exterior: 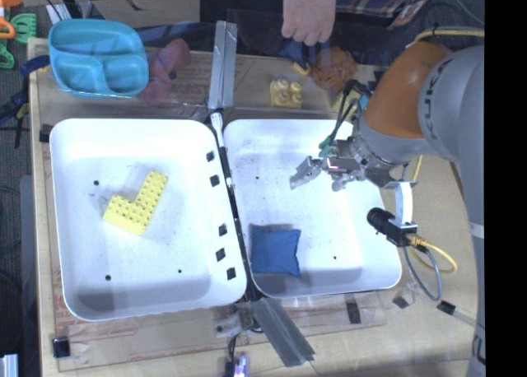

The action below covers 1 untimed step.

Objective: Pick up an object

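A blue beanbag point(275, 251) lies at the front of the right bin point(362, 272). In the left bin point(74, 285) rests a yellow L-shaped brick plate point(138, 202). My gripper point(323, 175) hangs over the middle of the right bin, up and to the right of the beanbag and apart from it. Its two fingers are spread, with nothing between them.
A blue divided tray point(97, 58) sits behind the left bin. A small yellow block point(286, 92) and a brownish lump point(333, 68) lie behind the right bin, under a person's hand point(308, 5). Cables point(432, 260) trail off the arm at right.
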Motion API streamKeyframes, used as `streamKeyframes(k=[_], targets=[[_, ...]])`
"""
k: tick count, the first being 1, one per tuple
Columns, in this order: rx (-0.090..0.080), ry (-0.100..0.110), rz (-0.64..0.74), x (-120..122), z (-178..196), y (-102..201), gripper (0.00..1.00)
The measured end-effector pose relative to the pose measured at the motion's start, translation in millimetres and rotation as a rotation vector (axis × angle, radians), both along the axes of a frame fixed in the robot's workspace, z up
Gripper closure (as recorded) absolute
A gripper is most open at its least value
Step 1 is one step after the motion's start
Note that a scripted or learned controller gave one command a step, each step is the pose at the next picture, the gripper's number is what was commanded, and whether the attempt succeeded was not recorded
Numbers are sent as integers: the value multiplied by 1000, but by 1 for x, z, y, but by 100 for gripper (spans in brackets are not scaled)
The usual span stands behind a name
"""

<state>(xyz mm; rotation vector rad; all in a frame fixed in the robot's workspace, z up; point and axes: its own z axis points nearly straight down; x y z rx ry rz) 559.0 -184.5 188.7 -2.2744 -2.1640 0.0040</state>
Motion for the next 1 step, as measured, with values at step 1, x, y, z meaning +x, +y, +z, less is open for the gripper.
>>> streamKeyframes(k=[1], targets=[[1,-2,-190,-59,-81,3,0]])
